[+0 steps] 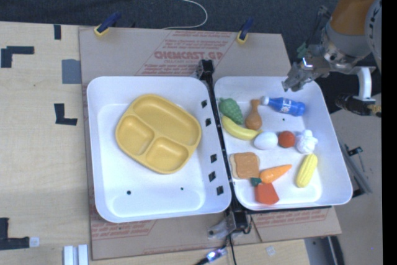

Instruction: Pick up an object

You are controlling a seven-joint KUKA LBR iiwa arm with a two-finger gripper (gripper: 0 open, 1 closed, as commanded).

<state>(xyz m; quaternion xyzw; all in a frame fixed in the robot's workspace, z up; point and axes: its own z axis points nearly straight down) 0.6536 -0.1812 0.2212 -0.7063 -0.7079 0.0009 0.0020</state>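
Red toy pepper (267, 194) sits at the right bin's (334, 152) near edge. Gripper (293, 84), its grip state unreadable, hangs just right of the blue bottle's (285, 106) cap; bottle lies crosswise.

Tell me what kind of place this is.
Probably a robotics lab's pick-and-place test bench, not a kitchen. The food in the right bin, like the banana and corn, looks like plastic toys, and a robot arm's gripper hangs over that bin's far edge.

This is looking like a robotics lab. A grey-and-orange arm (356, 3) is reaching over a desk (37, 152) carrying two white bins (99, 195) on clamped cardboard (180, 53). Plastic toy food (267, 139) is lying in one bin.
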